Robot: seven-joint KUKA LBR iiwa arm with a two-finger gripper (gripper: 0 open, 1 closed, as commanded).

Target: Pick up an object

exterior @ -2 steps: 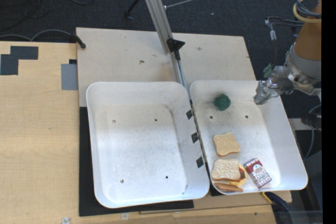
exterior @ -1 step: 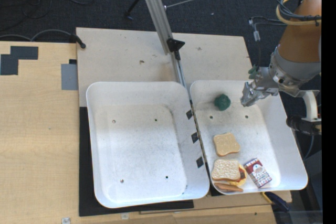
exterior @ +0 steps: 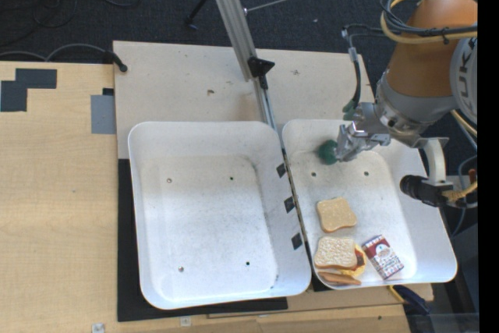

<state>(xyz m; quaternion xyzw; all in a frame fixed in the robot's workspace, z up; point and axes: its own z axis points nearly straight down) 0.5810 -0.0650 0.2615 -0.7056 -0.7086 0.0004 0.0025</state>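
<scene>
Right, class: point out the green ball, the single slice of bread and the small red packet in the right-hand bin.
green ball [exterior: 327,153], camera view, on its visible left side beside the gripper.
single slice of bread [exterior: 336,214], camera view, middle of its top face.
small red packet [exterior: 383,256], camera view, centre of its printed face.

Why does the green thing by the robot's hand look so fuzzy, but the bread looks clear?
In the camera view, the green object at the gripper is soft-edged and partly hidden, so its shape is hard to read; the bread slice and sandwich lie sharp under even light, and the right bin glares bright white.
</scene>
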